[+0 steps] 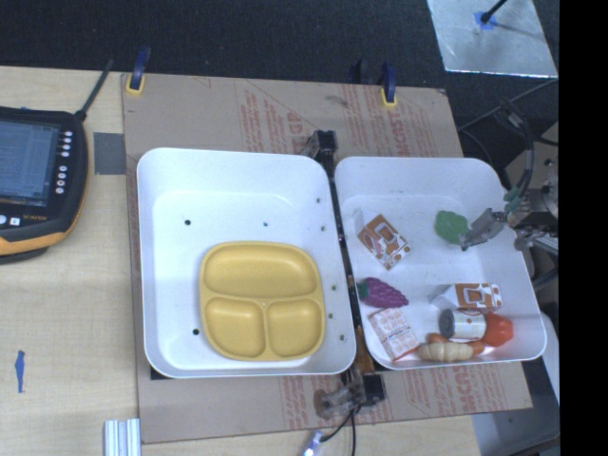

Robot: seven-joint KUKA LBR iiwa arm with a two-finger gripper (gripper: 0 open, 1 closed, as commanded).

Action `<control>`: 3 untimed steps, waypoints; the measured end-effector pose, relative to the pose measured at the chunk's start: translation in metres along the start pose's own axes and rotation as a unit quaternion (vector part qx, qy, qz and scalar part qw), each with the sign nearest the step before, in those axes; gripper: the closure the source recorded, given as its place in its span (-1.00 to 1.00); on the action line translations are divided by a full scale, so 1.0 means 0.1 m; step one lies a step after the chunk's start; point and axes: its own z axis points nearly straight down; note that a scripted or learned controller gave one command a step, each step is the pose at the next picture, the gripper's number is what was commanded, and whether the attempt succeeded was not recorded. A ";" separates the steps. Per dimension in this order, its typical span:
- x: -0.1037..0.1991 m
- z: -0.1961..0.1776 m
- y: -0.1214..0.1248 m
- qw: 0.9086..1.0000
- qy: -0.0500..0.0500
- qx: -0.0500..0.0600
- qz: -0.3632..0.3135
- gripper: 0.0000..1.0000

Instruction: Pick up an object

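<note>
At the right edge of the right-hand shallow white plastic bin [432,171], the grey two-finger gripper [482,228] reaches in low over the rim, just beside a small rounded green object [451,224]. Whether its fingers stand apart or together cannot be told from this angle; nothing is visibly between them, so it carries nothing.

The green piece looks like the natural target, being nearest the tool and well apart from the other items. To do the grasp well, the arm should centre the fingers over the green shape, descend until they straddle it, and close squarely so the rounded body does not squirt sideways toward the bin wall. Because it sits near the rim, a steep approach is probably safer than a slanted one.

Elsewhere in that bin lie a brown-and-white printed packet [383,239], a purple grape-like cluster [382,293], a second printed packet [392,331], a small can [463,324] beside an orange-red round item [497,330], and a tan bread-like piece [446,351]. These crowd the near corner and would be harder picks. The left bin [161,255] holds a yellow sectioned plastic tray [261,299].
</note>
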 end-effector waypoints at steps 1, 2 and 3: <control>-0.12 1.15 0.93 1.000 0.000 0.001 -0.001 -1.00; -0.28 1.06 1.25 1.000 0.000 -0.001 -0.001 -1.00; -0.28 1.21 0.83 1.000 -0.001 0.000 0.000 -1.00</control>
